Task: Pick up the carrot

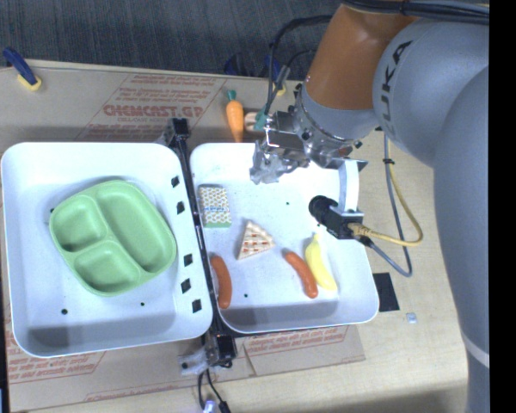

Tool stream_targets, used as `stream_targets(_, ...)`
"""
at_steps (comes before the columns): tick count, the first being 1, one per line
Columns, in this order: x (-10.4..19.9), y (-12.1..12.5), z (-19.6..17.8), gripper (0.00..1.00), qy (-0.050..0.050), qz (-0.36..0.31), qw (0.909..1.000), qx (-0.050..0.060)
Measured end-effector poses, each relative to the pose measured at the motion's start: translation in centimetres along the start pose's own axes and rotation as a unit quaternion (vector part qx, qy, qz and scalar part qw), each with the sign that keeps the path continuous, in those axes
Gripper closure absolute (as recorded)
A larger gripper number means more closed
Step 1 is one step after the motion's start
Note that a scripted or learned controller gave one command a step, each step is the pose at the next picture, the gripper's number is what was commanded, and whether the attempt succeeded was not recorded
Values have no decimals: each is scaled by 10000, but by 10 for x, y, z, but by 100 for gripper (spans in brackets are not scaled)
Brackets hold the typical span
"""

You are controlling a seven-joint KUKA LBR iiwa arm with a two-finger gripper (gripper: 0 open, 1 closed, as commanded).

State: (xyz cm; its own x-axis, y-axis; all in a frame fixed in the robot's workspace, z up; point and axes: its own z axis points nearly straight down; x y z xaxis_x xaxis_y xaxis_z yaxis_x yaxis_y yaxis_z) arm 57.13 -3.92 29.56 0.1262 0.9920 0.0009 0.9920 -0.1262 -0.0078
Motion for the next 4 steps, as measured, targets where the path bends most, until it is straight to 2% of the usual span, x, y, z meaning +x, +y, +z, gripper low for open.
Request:
stream_targets(1,93,-84,34,100,-5,632,9980,-7)
stream_targets(2,93,-108,26,100,-8,1730,9849,-5)
stream_targets(3,36,-100,-7,100,0,3010,9536,-24)
stream_targets(4,-23,-35,-47,100,1,2297,9733,-28)
